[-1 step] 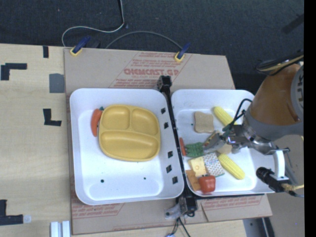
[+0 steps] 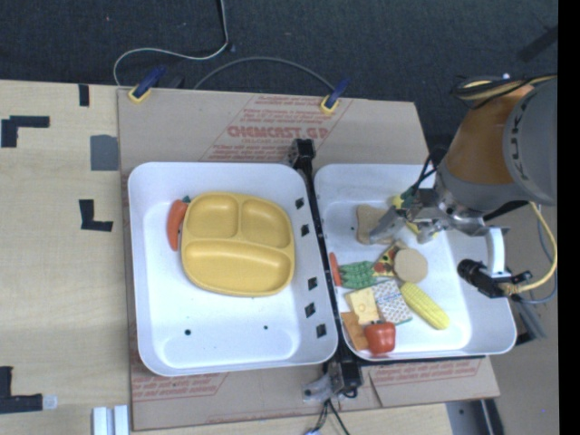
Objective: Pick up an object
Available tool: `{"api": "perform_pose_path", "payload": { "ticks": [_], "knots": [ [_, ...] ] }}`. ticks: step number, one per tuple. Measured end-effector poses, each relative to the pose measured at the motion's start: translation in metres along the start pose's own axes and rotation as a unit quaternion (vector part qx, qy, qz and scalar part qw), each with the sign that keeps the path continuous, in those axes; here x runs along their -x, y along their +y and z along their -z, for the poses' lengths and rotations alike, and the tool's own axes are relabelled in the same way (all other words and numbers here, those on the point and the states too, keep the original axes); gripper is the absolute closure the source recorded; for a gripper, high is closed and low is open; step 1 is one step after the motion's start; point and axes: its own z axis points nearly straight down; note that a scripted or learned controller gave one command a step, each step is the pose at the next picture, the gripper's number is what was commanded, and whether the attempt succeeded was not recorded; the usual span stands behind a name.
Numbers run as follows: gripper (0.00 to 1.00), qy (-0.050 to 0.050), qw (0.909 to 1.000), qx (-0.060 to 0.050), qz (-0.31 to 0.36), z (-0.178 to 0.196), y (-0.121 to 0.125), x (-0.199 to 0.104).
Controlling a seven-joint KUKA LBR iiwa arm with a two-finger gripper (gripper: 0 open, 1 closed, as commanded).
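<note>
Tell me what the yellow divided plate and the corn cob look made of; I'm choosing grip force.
Yellow divided plate: probably moulded plastic, smooth with a soft sheen on its compartment ridges. Corn cob: likely toy plastic, uniformly bright yellow; surface texture too small to tell.

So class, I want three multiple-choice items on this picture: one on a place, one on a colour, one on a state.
1. Where is the yellow divided plate?
A. left bin
B. right bin
C. on the cardboard

2. What colour is the corn cob?
A. green
B. yellow
C. blue

3. Where does the pincer hang?
A. over the left bin
B. over the floor
C. over the right bin

Answers: A, the plate rests in the left bin; B, the cob is yellow; C, the pincer hangs above the toys in the right bin.
</note>
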Motion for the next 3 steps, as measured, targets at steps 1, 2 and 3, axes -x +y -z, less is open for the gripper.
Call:
{"api": "perform_pose_path", "payload": {
  "ticks": [1, 2, 3],
  "knots": [
    [0.0, -0.001, 1.0, 0.001, 0.002, -0.06, 0.065, -0.048],
    [0.0, -0.001, 1.0, 0.0, 0.0, -0.055, 0.094, -0.047],
    [0.0, -0.001, 1.0, 0.005, -0.002, -0.054, 0.076, -0.004]
  ]
}}
